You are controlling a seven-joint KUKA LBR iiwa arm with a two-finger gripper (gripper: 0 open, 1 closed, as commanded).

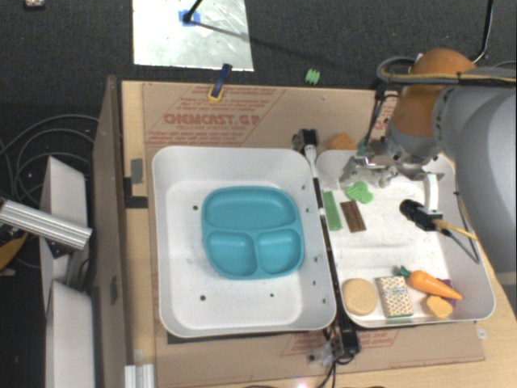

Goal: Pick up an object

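Three-compartment teal plastic tray (252, 231) in left bin (174, 241); pincer (373, 166) over knobbly green piece (359, 191), spread unclear.

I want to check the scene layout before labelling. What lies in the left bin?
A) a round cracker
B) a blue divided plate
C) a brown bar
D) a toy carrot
B: the blue divided plate lies alone in the left bin; the toy carrot is in the right bin.

- A divided plate (251, 231) sat in the left bin (182, 297).
- The right bin (468, 297) held a carrot (432, 282), a round cookie (360, 296) and a cracker (395, 297) along its near edge.
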